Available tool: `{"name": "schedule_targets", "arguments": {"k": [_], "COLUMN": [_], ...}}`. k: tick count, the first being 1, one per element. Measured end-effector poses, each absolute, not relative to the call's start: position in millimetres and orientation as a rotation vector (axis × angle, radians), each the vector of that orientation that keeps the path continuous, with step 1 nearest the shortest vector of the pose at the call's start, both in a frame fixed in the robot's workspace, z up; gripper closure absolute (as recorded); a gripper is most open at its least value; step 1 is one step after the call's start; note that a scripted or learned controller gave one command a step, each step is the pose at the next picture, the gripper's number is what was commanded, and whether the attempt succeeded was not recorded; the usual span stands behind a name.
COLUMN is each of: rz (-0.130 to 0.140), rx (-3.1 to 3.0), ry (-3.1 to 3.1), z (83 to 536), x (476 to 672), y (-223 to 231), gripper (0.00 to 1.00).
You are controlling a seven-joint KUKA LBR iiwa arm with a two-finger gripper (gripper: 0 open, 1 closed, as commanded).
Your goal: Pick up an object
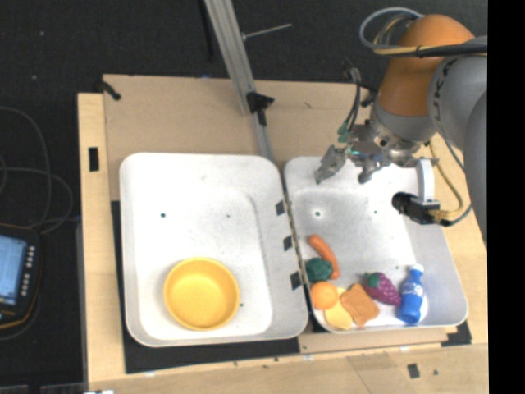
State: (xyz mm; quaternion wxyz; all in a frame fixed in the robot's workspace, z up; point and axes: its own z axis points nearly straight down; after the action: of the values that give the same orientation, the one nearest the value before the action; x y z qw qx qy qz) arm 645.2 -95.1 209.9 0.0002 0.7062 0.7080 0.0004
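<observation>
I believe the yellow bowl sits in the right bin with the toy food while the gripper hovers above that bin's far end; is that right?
Not quite: the camera view shows the yellow bowl in the left bin, apart from the toy food in the right bin. The gripper does hover above the right bin's far end.

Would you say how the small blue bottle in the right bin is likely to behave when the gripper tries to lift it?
The blue bottle looks like smooth plastic, so probably light and slippery. It lies on its side and is rounded, so it may roll if nudged. The purple grapes beside it may crowd the gripper.
</observation>
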Motion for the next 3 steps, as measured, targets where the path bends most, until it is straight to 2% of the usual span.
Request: {"name": "schedule_targets", "arguments": {"k": [1,3], "rz": [0.001,-0.007], "rx": [2.218,2.224], "ry": [2.224,2.221], "z": [210,98], "x": [645.2,647.5], "y": [-95,-101], "gripper": [0.00,0.00]}}
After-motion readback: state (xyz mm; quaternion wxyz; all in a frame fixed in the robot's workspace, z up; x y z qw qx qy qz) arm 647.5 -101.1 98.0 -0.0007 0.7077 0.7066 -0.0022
